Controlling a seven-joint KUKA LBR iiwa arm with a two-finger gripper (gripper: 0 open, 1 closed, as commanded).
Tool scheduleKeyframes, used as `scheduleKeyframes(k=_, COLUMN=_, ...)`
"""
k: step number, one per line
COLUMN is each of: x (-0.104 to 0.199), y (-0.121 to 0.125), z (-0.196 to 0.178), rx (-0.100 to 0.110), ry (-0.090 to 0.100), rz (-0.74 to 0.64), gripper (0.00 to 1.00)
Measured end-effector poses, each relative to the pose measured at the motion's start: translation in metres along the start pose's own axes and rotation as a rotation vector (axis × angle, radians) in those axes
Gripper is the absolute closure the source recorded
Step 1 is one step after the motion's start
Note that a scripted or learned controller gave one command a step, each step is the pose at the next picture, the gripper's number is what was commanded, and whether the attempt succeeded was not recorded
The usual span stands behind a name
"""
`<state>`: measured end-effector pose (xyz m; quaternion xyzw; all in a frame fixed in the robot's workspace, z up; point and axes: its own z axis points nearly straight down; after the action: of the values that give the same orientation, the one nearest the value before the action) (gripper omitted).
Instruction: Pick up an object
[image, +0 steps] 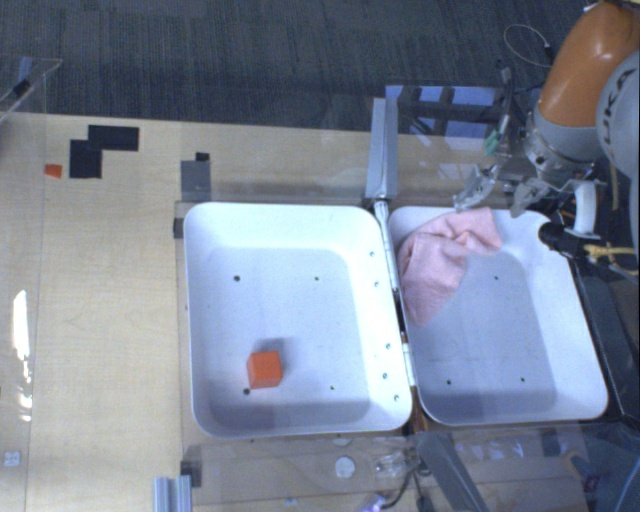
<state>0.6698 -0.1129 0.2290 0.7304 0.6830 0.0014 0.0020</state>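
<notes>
Two white bins side by side on the desk (100, 300): left bin (215, 225) in mid-frame, right bin (585, 390) toward the right of the frame.

Left bin: one small orange block (265, 369) resting flat on the floor, lower left part, well apart from the walls.

Right bin: one pink cloth (445, 262), crumpled, bunched into the upper left corner, draped down along the dividing wall. Upper edge of the cloth drawn up toward the bin's top rim.

Arm: entering at the upper right of the frame, orange band visible above the wrist. Gripper (497, 190) poised at the top rim of the right bin, directly over the cloth's upper right tip. Jaws parted by a modest gap, one either side of that tip; contact with the fabric not confirmable at this angle. No object clearly held between them.

Progress, as judged: approach complete or nearly so; grasp not established; lift not shown. Remaining: closing on the cloth, raising it clear of the bin. Block untouched.

Risk noted: thin edge of fabric at the rim, liable to slip from a shallow pinch.
</notes>
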Motion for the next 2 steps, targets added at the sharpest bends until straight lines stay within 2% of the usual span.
scheduleKeyframes(k=1, x=0.032, y=-0.003, z=0.119, rx=0.001, ry=0.002, rz=-0.170, gripper=0.00)
scheduleKeyframes(k=2, x=-0.009, y=-0.042, z=0.134, rx=-0.017, ry=-0.003, rz=-0.341, gripper=0.00)
